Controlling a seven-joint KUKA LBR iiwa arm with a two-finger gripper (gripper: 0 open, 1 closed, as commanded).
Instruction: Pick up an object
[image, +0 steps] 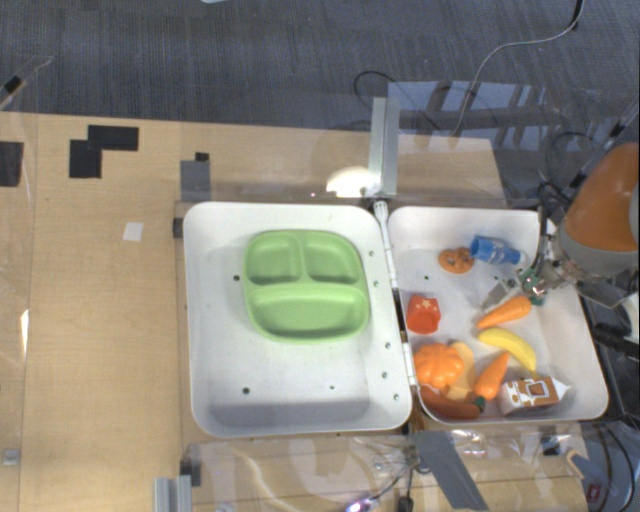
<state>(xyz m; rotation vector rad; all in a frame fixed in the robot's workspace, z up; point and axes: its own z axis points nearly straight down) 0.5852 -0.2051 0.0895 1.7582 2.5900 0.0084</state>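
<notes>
The right bin (570, 250) holds several toy foods. Among them are an orange carrot (503, 312), a yellow banana (508, 346), a cookie (456, 261) and a blue object (495, 249). There are also a red piece (423, 314), an orange pumpkin-like piece (440, 365), a second carrot (490, 376), a brown sausage (450, 407) and a small carton (527, 394). My gripper (520, 289) is low in the right bin, right at the upper right end of the first carrot. The arm's orange band (605, 210) sits above it at the right edge.
The left bin (215, 380) holds a green divided plate (305, 284) at its centre. A metal post (384, 140) stands behind the wall between the bins. Wooden bench surface stretches to the left.
</notes>
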